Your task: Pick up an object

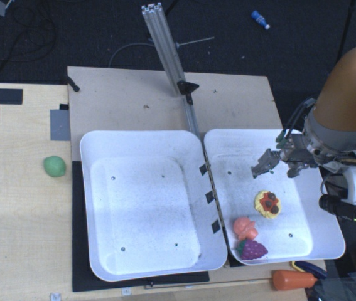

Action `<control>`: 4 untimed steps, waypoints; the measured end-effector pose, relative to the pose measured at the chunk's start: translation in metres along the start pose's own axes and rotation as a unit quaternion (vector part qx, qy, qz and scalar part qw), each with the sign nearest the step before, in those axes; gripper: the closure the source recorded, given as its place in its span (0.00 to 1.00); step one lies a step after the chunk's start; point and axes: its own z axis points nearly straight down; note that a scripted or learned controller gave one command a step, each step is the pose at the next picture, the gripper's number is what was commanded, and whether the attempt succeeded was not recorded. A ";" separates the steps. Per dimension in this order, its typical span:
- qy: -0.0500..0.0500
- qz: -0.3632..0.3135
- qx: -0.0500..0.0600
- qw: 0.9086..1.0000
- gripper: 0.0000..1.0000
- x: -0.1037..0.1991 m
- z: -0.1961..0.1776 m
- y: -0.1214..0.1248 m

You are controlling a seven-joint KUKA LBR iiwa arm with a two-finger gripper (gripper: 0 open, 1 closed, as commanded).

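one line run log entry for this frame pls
claw over right bin, nothing seen in it | yellow toy, pink toy, purple grapes lying in right bin | no pick yet

Two shallow white bins of smooth, faintly speckled plastic, the left bin and the right bin, are set on a pale, matt wood-grain surface. A ribbed silvery metal bar is seen beyond the left bin. The dark grey pincer looks like matt metal. The small purple grape-shaped toy appears as glossy plastic.
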 end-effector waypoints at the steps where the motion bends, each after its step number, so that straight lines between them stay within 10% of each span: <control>1: 0.000 0.000 0.002 1.000 0.00 -0.001 0.042 -0.002; 3: 0.000 0.001 0.002 1.000 0.00 0.002 0.150 -0.001; 4: 0.000 0.002 0.000 1.000 1.00 0.001 0.138 0.000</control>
